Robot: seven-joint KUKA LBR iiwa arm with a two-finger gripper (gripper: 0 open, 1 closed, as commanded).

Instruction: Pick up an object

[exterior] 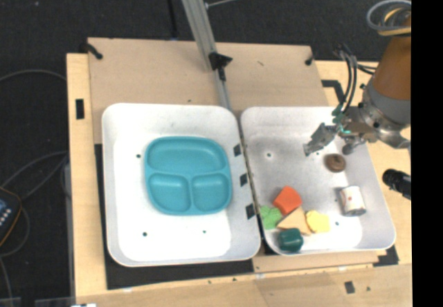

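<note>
Progress looks early from my remote seat: nothing is lifted yet. My claw (331, 138) hovers in the right bin (277, 126), clutching nothing I can see. A brown disc (336, 163) lies just beside it at four o'clock; the orange block (288, 199) sits further off at seven o'clock.

Hand (331, 138) hovers above right bin (277, 134), near brown disc (336, 162).
</note>
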